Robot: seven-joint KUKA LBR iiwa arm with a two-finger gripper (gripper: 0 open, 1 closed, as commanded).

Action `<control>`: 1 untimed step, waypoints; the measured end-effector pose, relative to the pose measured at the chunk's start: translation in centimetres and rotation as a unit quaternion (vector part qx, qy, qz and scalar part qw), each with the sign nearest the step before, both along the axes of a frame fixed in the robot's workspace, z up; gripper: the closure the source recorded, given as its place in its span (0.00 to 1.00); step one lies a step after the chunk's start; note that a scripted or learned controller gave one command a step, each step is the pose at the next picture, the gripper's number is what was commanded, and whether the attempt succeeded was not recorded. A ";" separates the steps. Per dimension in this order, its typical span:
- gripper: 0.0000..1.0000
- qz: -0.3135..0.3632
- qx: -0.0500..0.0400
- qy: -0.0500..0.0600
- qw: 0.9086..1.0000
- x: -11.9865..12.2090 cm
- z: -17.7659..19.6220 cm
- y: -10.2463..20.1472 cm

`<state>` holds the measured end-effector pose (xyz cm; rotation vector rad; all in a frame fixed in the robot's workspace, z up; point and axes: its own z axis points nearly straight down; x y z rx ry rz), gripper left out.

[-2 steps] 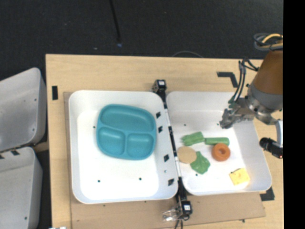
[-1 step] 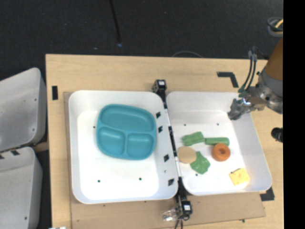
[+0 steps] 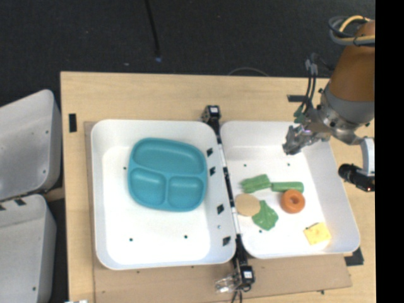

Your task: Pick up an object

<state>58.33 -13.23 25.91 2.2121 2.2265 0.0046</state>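
Left bin (image 3: 101,188) on the worktop (image 3: 76,93): a teal divided plate (image 3: 168,173) lies flat, centre-right. Right bin (image 3: 334,188): beige round piece (image 3: 247,204) near the divider, touching a green leafy piece (image 3: 266,217); a green block (image 3: 255,183) and a green bar (image 3: 288,186) lie just far of these; an orange round object (image 3: 293,201) right of them; a yellow block (image 3: 316,233) at the near right. Gripper (image 3: 294,142) hangs over the bin's far part, apart from all items; fingers' state cannot be told.
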 end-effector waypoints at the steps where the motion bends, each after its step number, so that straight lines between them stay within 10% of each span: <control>1: 1.00 0.000 0.000 0.002 1.000 1.1 -1.2 5.2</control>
